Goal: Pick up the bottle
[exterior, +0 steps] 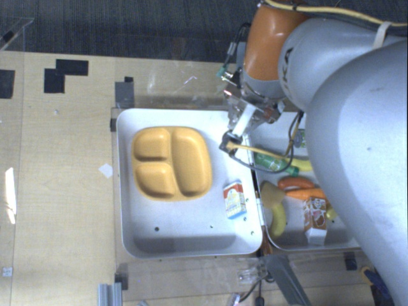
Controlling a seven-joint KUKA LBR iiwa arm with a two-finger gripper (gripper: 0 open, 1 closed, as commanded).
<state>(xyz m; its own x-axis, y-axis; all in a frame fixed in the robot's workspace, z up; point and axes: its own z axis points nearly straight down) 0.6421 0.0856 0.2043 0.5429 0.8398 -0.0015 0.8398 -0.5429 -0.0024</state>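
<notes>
- You are looking at the bottle (pixel 273 162), green with a pale label, lying on its side at the near-left corner of the right bin (pixel 288 242), close to the wall shared by the two bins.
- The bottle is lying beside a yellow stick-like item (pixel 264 150) that is running across it toward the right, with a banana (pixel 278 217), an orange carrot-like piece (pixel 297 183) and a small carton (pixel 315 219) sitting just below it in the same bin.
- The gripper (pixel 231 146) is hanging over the dividing wall, just left of the bottle's end, and its fingers are pointing down toward the left bin's edge.
- You cannot tell from this angle how far the fingers are spread, nor whether they are touching the bottle; nothing is showing clearly between them.
- The left bin (pixel 185 242) is carrying a yellow divided tray (pixel 172 162) and a small red and white box (pixel 234 199) near its right wall.
- The grey arm with its orange band (pixel 268 37) is reaching in from the right above the bench (pixel 57 190).
</notes>
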